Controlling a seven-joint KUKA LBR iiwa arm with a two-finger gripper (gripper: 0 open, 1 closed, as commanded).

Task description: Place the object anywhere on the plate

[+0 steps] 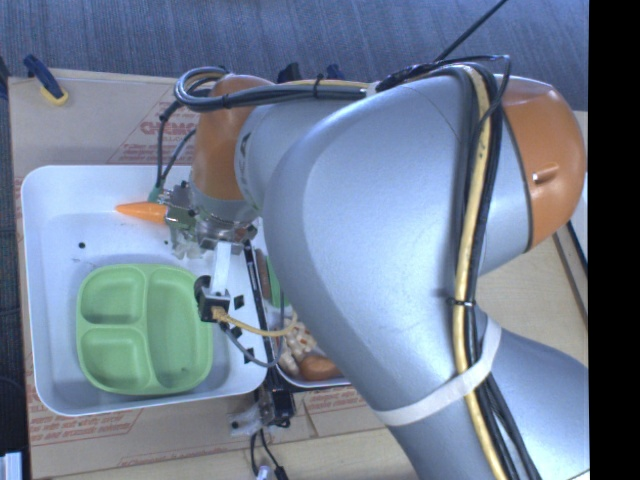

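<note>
- Off the green plate (145,330): orange carrot (138,209), in the left bin (40,268) past the plate's far rim, thick end right against the jaws.
- Cannot tell whether jaws open, closed or gripping the carrot; view blocked by the wrist.
- Placing judged not yet done; still to come, carrying the carrot over the plate and letting go.
- Reaching in from the right, grey arm (400,238), wrist tipped down beside the plate's far right corner.

Bulky grey arm (400,258) with orange bands (545,168) (glossy), black and yellow cables (468,228), dull metal pincer (190,234)
</note>
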